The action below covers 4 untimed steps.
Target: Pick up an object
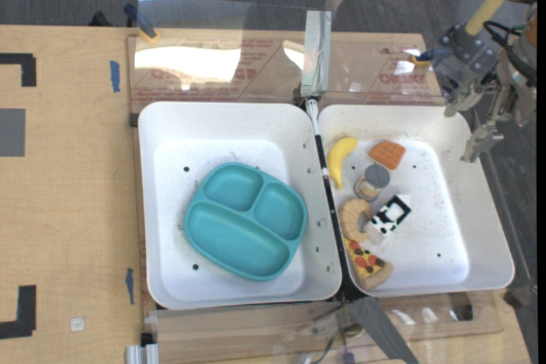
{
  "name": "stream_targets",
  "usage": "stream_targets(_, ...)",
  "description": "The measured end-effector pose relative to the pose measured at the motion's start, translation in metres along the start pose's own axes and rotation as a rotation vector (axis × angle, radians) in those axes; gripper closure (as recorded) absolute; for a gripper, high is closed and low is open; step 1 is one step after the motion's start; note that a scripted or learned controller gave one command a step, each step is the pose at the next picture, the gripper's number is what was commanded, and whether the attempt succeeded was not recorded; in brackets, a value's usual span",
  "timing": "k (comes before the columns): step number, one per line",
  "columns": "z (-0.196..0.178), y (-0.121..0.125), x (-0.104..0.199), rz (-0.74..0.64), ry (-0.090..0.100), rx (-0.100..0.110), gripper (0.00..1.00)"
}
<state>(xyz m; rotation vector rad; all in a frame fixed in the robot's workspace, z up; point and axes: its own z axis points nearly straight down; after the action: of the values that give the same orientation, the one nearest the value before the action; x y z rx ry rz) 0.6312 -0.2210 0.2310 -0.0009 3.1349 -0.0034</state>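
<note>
1. Camera view, objects: the right bin (444, 260) holds a cluster of toy food hard against the divider between the bins. A banana (340, 158) lies nearest the divider at the top of the cluster. An orange waffle-like piece (388, 153) sits just right of the banana. A small grey can-like cylinder (373, 180) is below the waffle. A black-and-white block (391, 215) lies below the can, touching a tan slice (353, 216). A pizza slice (369, 262) is at the bottom of the cluster.
2. The left bin (162, 183), on the far side of the divider, carries a teal divided plate (246, 220).
3. Handling, judged: all pieces look like light, rigid plastic, smooth and apt to slip or skid. The banana is the likeliest pick: take it across its narrow middle. Its closeness to the divider may crowd one finger. The flat slices offer little height to grip.
4. Arm pose: the claw (478, 128) hangs over the right bin's upper right corner, well apart from the cluster, nothing seen between its fingers. Whether they stand apart or together I cannot tell.
5. Stage, judged: approach not yet begun.
</note>
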Motion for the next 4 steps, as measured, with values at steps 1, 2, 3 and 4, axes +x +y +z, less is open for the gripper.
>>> stream_targets(1, 0.126, 0.059, -0.012, -0.032, -0.018, 0.002, 0.0)
stream_targets(2, 0.13, 0.111, -0.014, 0.208, -0.024, 0.001, 0.0)
stream_targets(3, 0.113, 0.112, -0.021, 0.206, -0.05, 0.002, 1.0)
stream_targets(4, 0.041, 0.244, -0.016, 0.403, -0.004, -0.007, 1.0)
